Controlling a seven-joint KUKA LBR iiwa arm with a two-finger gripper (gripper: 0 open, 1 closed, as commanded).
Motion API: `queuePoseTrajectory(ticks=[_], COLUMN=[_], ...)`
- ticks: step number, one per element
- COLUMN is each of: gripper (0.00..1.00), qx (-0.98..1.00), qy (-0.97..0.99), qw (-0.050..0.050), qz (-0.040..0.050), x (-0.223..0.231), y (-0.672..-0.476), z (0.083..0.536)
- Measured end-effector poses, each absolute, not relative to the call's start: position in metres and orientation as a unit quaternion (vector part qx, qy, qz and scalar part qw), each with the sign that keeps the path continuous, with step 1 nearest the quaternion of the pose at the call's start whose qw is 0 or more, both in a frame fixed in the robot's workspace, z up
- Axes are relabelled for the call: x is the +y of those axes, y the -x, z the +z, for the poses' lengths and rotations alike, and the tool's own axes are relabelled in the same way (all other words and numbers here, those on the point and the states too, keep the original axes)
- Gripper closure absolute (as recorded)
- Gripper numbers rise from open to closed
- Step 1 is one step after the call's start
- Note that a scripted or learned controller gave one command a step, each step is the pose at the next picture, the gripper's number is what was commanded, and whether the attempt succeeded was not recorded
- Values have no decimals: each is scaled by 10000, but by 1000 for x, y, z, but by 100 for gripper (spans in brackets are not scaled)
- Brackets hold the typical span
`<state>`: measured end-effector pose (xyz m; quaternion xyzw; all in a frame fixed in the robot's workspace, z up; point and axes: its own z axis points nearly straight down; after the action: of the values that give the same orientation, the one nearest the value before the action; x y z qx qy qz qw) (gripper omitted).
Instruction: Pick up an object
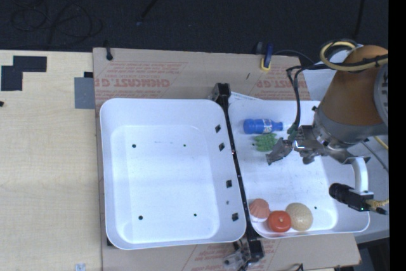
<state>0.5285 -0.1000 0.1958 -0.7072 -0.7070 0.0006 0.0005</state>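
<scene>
Two dark fingers (pixel 279 153) of the gripper (pixel 293 153) stand spread apart over the floor of the right bin (pixel 320 197), with nothing between them. One finger angles down and to the left, and its tip lies just beside a small green object (pixel 265 142); whether it touches that object cannot be told. The other finger sits further right, close under the wrist.

Behind the fingers, the grey wrist joins the orange band of the arm (pixel 355 89), which enters from the right and covers the right part of the bin. A black cable loops up from the wrist toward the back edge of the bench.

The green object lies in the upper left part of the right bin, just below a blue bottle (pixel 261 125) with a white label, which lies on its side near the bin's back wall. The two are very close, perhaps touching.

At the front edge of the same bin three round items sit in a row, touching or nearly so: a pale pink one (pixel 259 207) at the left, an orange-red one (pixel 279 221) in the middle, and a tan one (pixel 299 216) at the right. They are well apart from the gripper.

The left bin (pixel 108 155) lies alongside, parted from the right bin by a black divider rail (pixel 229 155). Both bins rest on a cardboard sheet (pixel 158 76) printed with red lettering.
</scene>
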Motion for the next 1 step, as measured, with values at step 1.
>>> queuePoseTrajectory(ticks=[1], gripper=[0], qx=[-7061], qy=[7081], qw=[10], qz=[19], x=[-144], y=[-554], z=[154])
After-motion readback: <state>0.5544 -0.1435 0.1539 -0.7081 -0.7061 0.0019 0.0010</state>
